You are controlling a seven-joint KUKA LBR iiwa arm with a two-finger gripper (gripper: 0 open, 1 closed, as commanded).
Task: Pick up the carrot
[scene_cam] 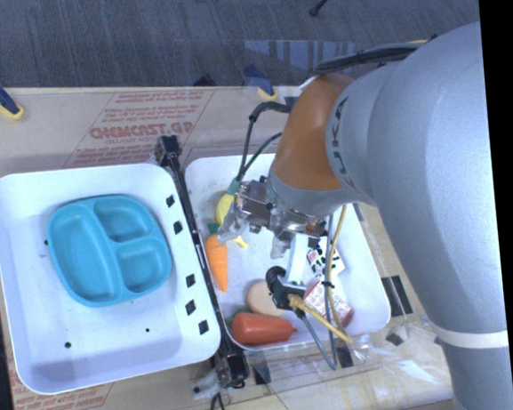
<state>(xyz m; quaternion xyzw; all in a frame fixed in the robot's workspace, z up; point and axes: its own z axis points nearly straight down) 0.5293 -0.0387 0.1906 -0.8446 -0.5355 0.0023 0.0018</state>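
The carrot [217, 259] is orange with a green top. It lies in the right bin [369, 270] against its left wall, pointing toward the near edge. My gripper [243, 220] hangs low over the bin just right of the carrot's top end, close to it. The wrist hides most of the gripper. No part of the carrot shows inside it. A yellow item [225, 206] sits right behind the carrot's top, partly under the gripper.
In the right bin, a red vegetable [262, 328] lies near the front edge, with a beige rounded item [261, 297] behind it and a printed packet [319, 270] to its right. A blue divided plate [109, 248] rests in the left bin [37, 353]. The arm covers the right bin's far right.
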